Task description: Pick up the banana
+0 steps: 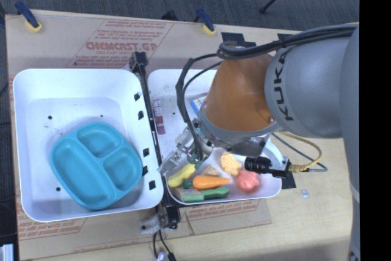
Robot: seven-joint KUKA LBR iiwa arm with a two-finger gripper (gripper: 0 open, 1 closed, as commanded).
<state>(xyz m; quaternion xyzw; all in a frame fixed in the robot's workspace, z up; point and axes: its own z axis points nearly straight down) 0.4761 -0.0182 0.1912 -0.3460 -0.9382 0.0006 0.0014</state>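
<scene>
Yellow is what I look for first, and I find the banana lying on the floor of the right-hand bin, in that bin's near left corner. Beside the banana sit an orange carrot, a green piece just below the carrot, a pale yellow lumpy toy food and a pink one further along the bin's near wall. The gripper comes down right above the banana, at its upper edge, close to the divider between the two bins.

From my seat I judge the task as barely begun on the grasp itself: the approach looks made, but the banana rests among the other items and is not lifted. Closing on it and raising it clear are what is left.

I cannot tell whether the end effector is spread or clenched. The orange band and the grey body of the arm cover most of the right-hand bin, so anything lying deeper in that bin is hidden from me. The banana's far end is tucked under the tool, and I cannot say whether the two touch. To the left of the banana's bin, the other bin holds a blue divided tray.
</scene>
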